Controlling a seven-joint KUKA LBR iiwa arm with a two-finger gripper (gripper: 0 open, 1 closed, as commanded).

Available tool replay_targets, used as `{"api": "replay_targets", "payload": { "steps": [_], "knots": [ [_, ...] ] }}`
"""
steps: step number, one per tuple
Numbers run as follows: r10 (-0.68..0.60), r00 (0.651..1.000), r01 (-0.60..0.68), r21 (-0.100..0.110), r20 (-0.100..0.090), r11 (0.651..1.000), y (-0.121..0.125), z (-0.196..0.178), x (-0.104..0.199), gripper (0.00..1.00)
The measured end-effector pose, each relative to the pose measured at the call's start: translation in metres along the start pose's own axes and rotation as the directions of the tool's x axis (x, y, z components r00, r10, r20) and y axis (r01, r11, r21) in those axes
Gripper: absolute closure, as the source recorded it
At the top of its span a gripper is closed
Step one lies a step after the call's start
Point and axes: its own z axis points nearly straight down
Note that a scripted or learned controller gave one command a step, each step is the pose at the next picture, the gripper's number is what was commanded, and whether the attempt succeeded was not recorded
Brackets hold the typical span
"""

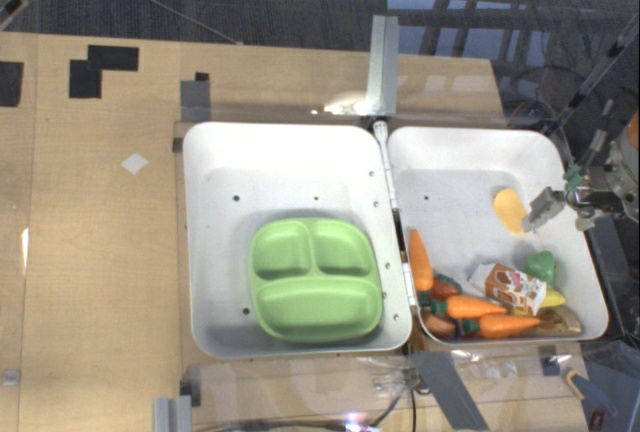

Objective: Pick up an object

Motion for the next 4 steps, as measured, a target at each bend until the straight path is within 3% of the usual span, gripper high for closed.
{"api": "replay_targets", "payload": {
  "steps": [1, 2, 3, 4],
  "knots": [
    [0.106, 0.994, -0.106, -0.004, 0.001, 0.994, -0.015, 0.135, -0.015, 0.00],
    [0.105, 0.995, -0.105, -0.013, 0.002, 0.994, 0.009, 0.154, 0.008, 0.00],
    [-0.160, 0.987, 0.160, -0.003, 0.001, 0.987, 0.027, 0.151, 0.013, 0.00],
    [-0.091, 0.996, 0.091, -0.015, 0.003, 0.996, 0.004, 0.154, -0.010, 0.00]
  ]
}}
